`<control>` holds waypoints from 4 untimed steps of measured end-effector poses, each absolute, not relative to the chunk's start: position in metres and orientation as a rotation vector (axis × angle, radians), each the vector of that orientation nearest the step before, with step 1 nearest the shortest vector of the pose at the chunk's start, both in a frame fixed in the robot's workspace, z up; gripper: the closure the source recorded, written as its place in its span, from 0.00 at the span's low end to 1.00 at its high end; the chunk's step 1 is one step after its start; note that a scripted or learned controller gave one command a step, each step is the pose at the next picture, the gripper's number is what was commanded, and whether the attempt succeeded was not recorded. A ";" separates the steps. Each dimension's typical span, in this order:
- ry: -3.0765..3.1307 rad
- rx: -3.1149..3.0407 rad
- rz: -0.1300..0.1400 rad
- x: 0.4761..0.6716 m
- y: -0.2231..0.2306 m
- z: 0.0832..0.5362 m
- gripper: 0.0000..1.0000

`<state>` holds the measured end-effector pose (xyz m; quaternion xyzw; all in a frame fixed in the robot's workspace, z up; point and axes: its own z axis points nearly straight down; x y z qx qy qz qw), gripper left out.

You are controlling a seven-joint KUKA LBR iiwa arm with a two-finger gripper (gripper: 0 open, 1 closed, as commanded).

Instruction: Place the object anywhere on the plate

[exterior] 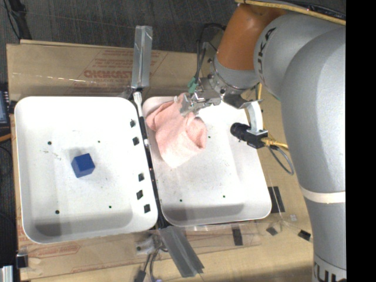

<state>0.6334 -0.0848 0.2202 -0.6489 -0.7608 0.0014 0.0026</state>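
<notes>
Claw [189, 108] pinches crumpled soft pink cloth [175, 135].

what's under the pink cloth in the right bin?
The pink cloth lies on the right bin floor, its upper edge at the gripper. Anything beneath it is covered; no plate is visible.

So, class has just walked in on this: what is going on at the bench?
A grey robot arm reaches in over the right bin, its gripper down at a crumpled pink cloth lying in that bin's far left corner. Whether it grips the cloth is unclear. A small blue cube sits alone in the left bin, untouched.
</notes>
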 end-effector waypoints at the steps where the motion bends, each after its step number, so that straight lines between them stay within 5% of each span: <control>1: -2.397 -2.029 0.002 0.634 -0.083 0.231 1.00; 4: -3.125 -0.297 0.002 0.583 0.037 0.226 1.00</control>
